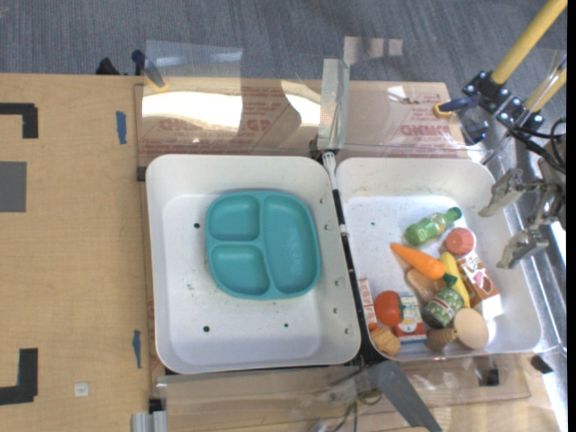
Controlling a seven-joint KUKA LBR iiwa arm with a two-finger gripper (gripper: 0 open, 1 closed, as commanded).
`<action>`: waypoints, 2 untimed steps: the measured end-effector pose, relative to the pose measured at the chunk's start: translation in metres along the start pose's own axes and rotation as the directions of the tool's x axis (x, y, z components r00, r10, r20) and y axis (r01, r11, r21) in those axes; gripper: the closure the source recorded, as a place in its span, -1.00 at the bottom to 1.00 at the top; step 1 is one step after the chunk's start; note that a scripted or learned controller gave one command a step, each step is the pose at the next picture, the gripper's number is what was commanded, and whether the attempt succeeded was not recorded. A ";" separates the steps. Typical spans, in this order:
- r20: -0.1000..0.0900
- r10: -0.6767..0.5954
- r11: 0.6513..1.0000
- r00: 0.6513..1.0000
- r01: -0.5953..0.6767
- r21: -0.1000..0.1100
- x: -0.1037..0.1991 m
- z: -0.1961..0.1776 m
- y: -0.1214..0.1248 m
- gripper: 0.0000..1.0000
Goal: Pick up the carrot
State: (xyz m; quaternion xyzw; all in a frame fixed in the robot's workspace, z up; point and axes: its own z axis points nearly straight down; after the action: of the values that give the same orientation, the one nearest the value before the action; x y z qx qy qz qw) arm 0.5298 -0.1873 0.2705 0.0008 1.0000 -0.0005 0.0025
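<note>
The carrot (418,259) is a short orange cone lying flat in the right bin (373,207). Its thin tip points up and to the left, toward bare bin floor. Its thick end rests against a yellow banana (453,277) and a tan wooden piece (419,283). Just above it lies a light green bottle (432,227), with a red round fruit (460,240) to the right. The carrot's top and left side are uncovered.
More toy food crowds the right bin's lower corner: a red tomato (388,308), a dark green bottle (444,306), an egg (471,328), a small carton (477,277). The left bin (175,268) holds a teal divided plate (264,244). Metal brackets and cables (526,205) line the right side.
</note>
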 end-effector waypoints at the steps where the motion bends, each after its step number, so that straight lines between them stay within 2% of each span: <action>1: -0.012 -0.062 0.998 0.998 0.062 -0.006 0.031 0.127 0.047 -1.00; 2: 0.015 -0.008 1.000 1.000 0.008 0.004 -0.004 0.174 0.072 -1.00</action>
State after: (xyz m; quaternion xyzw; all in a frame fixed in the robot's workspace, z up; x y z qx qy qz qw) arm 0.5349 -0.1156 0.0963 -0.0033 0.9999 -0.0023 0.0101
